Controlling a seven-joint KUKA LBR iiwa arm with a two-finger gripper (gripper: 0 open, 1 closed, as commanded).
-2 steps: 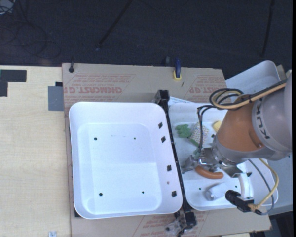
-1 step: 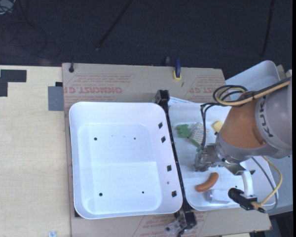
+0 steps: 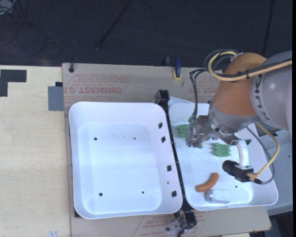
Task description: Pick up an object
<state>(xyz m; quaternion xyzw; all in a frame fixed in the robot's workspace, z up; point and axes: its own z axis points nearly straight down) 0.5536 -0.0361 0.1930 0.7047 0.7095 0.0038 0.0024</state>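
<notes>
Two candidates flank the jaws in the right-hand white plastic bin (image 3: 190, 169): small green leafy plastic piece (image 3: 181, 130) toward its inner wall, larger green leafy clump (image 3: 220, 149) opposite | jaws released or clenched: cannot tell | advice: centre over one piece, straddle it squarely.

Gripper (image 3: 196, 138) seen over right bin (image 3: 266, 197), between green piece (image 3: 181, 130) and second green piece (image 3: 220, 149). Orange sausage (image 3: 207, 182) seen nearer bottom rim, pale object (image 3: 217, 196) just beside it. Left bin (image 3: 84, 132) adjoined.
</notes>
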